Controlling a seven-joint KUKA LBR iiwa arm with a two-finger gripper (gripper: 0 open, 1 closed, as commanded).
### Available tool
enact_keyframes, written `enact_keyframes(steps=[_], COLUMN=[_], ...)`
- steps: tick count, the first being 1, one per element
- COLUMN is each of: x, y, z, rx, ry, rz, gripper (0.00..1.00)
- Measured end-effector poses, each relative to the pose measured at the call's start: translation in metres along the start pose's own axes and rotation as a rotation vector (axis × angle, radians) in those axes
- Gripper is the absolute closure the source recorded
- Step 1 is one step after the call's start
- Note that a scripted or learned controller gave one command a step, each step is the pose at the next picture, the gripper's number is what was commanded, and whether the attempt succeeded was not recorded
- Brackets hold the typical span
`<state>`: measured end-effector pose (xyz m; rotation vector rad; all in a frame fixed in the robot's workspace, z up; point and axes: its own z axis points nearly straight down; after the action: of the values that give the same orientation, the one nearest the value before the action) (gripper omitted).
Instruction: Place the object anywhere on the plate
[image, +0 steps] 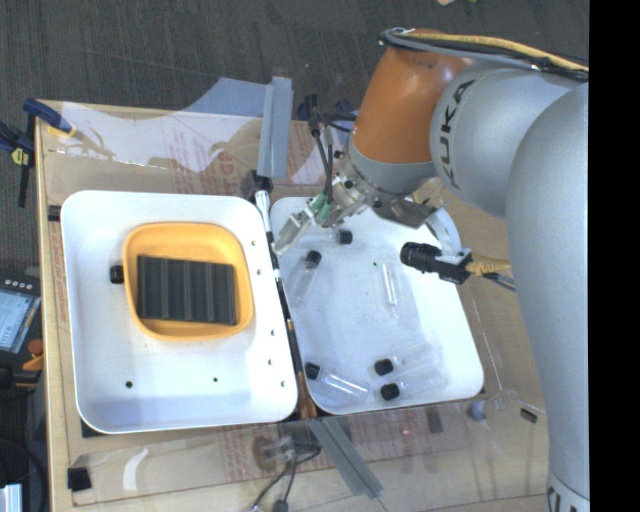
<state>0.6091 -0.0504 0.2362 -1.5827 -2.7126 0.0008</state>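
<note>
camera view | gripper (335, 205) low over right bin (455, 330) far edge, finger state: cannot tell | clear tubes (390, 292) lie in right bin, well apart from yellow plate (185, 243) | risk: transparent, round tubes may slip, grasp closing on nothing

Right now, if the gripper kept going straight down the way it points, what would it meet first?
Most likely the floor of the right bin near its upper left corner, beside a small dark piece. The gripper hangs there; depth is unclear from this slant.
</note>
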Motion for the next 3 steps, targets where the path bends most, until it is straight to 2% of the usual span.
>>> enact_keyframes(steps=[1, 2, 3], x=[-0.003, -0.004, -0.012], y=[0.011, 0.007, 0.024], z=[0.020, 0.002, 0.032], rx=[0.002, 0.000, 0.001], ry=[0.001, -0.002, -0.001], rz=[0.042, 0.146, 0.150], gripper=[0.00, 0.00, 0.00])
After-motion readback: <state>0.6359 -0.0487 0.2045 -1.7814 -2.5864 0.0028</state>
